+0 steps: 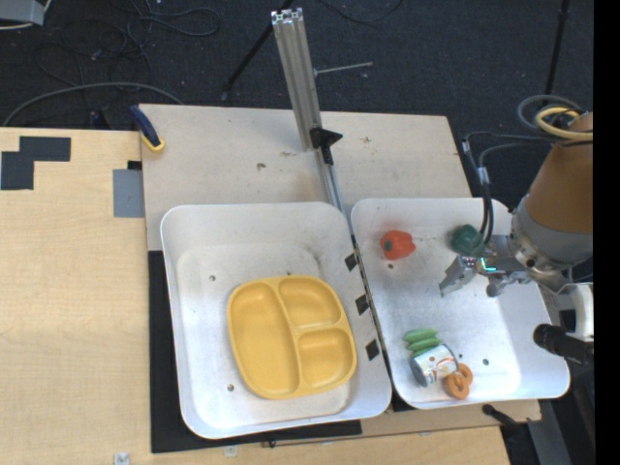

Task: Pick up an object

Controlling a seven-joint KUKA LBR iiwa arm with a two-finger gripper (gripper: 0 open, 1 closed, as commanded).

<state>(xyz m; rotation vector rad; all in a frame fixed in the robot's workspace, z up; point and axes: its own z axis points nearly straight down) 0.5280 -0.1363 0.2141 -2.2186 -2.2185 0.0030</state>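
Even, bright overhead light — soft shadows, slightly grainy, floor dark.

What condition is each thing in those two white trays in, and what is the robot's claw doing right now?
Yellow divided plate: flat in the left bin, nothing on it.
Red toy: loose in the right bin, untouched.
Dark green object: beside the gripper, not held.
Green piece, small carton, orange ring: clustered near the front edge.
Gripper: open, low over the right bin.
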